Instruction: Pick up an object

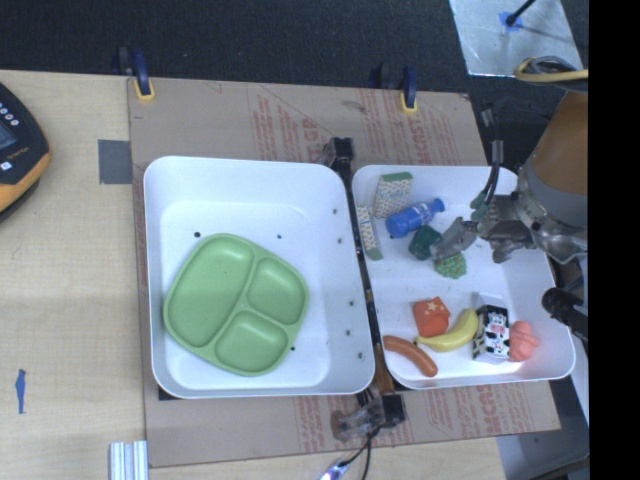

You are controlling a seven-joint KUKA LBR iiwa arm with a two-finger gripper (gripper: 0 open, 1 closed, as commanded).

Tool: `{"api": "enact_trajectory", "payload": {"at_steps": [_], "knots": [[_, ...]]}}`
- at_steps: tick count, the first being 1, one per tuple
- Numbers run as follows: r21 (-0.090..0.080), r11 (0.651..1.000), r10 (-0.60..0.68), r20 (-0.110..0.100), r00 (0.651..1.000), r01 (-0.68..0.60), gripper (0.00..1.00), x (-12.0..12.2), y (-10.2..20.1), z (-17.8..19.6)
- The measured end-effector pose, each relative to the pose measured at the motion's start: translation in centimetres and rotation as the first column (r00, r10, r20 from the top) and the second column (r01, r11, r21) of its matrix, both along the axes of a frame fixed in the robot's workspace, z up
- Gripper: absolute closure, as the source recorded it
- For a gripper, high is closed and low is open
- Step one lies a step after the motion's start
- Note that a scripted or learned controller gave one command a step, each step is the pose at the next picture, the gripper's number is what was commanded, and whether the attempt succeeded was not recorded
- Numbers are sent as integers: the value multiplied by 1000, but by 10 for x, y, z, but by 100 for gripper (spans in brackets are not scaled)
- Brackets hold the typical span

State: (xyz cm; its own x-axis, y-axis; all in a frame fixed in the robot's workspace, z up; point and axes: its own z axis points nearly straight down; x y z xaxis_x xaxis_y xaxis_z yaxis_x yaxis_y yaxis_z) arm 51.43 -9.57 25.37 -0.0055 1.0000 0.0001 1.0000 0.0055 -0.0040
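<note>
Reaching in: arm [560,168] enters from the right side, over the right bin [560,368]
Jaws: gripper [478,230] is low above the bin's middle; whether the jaws are apart or together cannot be told, and nothing shows between them
Green block [450,264]: just beside the gripper, near the bin's middle
Dark green piece [424,242]: touching or nearly touching the block, toward the left wall
Bottle [412,218]: blue, lying on its side, toward the far left corner
Box [392,193]: by the far left corner
Red cube [431,316]: toward the near edge
Banana [452,334]: just beside the cube
Sausage [410,356]: at the near left corner
Cow carton [491,333]: near edge, right of the banana
Peach [523,340]: beside the carton
Left bin [165,183]: carries a green plate [235,303]
</note>
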Motion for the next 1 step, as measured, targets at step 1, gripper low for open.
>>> {"api": "enact_trajectory", "payload": {"at_steps": [1], "knots": [[-2, 1000, 0, 0, 1000, 0, 0, 68, 17, -63]]}}
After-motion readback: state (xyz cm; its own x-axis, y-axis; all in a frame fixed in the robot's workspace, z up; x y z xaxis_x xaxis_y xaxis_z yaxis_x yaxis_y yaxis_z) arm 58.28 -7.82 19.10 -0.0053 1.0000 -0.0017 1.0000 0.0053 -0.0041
